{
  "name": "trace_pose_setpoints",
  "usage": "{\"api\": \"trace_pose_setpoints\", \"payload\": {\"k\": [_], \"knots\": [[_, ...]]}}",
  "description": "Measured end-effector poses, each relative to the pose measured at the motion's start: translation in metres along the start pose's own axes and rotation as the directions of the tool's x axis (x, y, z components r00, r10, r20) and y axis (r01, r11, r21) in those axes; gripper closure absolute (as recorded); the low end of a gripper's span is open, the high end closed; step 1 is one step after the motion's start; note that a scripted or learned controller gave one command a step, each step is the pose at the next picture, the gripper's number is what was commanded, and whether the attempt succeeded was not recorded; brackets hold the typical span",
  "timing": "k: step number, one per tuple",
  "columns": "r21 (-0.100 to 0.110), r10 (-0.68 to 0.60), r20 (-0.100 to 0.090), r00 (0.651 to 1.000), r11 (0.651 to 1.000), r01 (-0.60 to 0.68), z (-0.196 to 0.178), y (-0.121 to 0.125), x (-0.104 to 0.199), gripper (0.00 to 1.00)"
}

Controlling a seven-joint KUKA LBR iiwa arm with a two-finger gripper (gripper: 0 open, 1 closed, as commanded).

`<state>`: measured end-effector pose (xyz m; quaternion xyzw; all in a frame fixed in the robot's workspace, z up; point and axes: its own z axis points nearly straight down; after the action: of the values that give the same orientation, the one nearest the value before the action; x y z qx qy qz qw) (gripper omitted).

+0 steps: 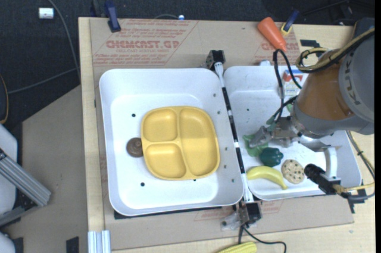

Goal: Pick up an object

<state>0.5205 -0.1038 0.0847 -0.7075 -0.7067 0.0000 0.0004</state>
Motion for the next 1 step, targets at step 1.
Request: {"api": "trace_pose_setpoints", "payload": {"k": [1], "knots": [[0.002,0.000,-0.001,1.000,1.000,0.000,-0.0035,-0.0421,0.0072,0.00]]}}
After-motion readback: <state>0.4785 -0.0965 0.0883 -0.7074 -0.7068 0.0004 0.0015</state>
